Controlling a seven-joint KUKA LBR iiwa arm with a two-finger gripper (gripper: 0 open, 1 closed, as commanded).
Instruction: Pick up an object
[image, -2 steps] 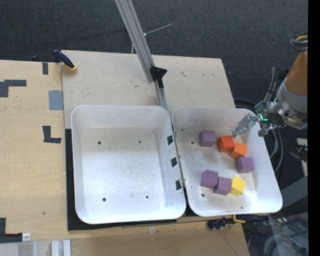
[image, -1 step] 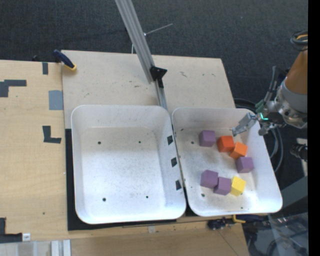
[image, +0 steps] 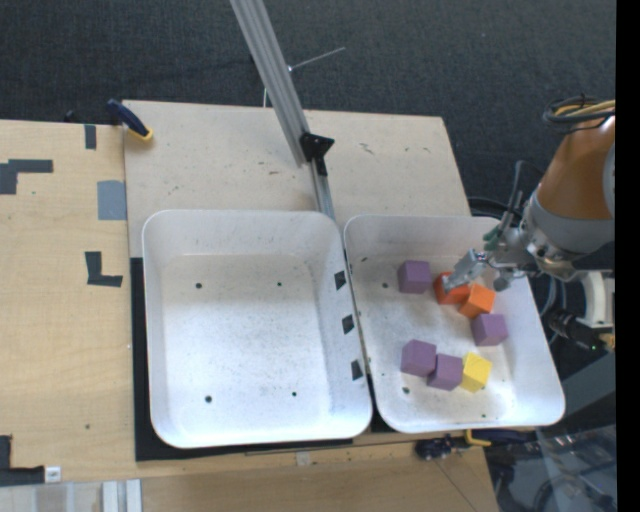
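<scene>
The right bin (image: 520, 405) holds several small blocks. A purple block (image: 414, 276) lies near its upper middle, and another purple block (image: 489, 328) sits toward the right wall. Two more purple blocks (image: 419, 357) (image: 445, 372) lie side by side near the front, with a yellow block (image: 476, 371) touching them on the right. A red block (image: 449, 291) and an orange block (image: 479, 299) sit together in the upper right part. My gripper (image: 471, 272) hangs low right over the red and orange blocks, reaching in from the right.
The left bin (image: 160, 300) stands beside the right one, sharing a middle wall. A slanted metal rail (image: 283, 90) crosses the bench from the top down to the bins' junction. A blue and yellow clamp (image: 130, 119) lies at the board's far left corner.
</scene>
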